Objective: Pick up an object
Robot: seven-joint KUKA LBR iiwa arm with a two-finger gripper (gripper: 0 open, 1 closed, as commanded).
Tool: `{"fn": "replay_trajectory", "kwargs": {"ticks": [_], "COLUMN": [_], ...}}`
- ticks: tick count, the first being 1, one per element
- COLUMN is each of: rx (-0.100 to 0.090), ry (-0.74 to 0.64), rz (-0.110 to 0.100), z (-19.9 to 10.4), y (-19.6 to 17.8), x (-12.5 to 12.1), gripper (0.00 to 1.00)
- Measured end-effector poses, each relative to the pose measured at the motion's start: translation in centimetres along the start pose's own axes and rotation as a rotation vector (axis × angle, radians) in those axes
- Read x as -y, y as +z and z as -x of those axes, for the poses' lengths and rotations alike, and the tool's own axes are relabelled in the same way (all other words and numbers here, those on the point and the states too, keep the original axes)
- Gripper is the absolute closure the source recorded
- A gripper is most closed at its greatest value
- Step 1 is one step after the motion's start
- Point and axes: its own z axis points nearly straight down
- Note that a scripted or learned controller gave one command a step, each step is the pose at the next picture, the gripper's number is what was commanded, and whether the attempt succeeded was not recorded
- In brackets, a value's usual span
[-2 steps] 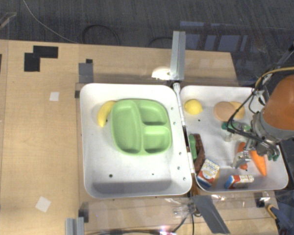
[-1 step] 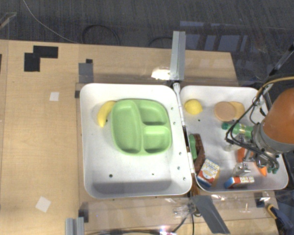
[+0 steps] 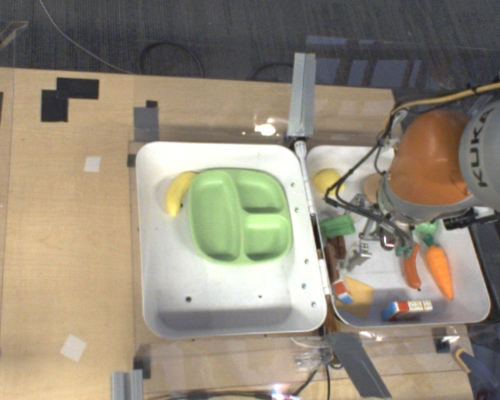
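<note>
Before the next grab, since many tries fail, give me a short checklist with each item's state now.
1. Arm over the right bin: ok, its orange band sits above it.
2. Gripper low among the items: ok, near the green block.
3. Item between the fingers: cannot tell.
4. Targets free to take: ok, carrot, blue-and-red box and yellow wedge lie uncovered.
5. Left bin holds the green tray with a banana beside it: ok.
</note>
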Motion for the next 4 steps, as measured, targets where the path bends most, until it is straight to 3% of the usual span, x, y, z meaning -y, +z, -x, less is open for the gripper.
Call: {"fn": "replay_trajectory", "kwargs": {"ticks": [1,2,4], "rx": [-0.001,-0.011,-0.005], "ry": [-0.135,-0.094,0.100], "rz": [-0.002,-0.002,-0.005], "z": [-1.3,9.4,-2.2], "y": [-0.1,0.4,-0.1], "x": [4.0,4.4,9.8], "gripper": [0.00,0.00,0.00]}}
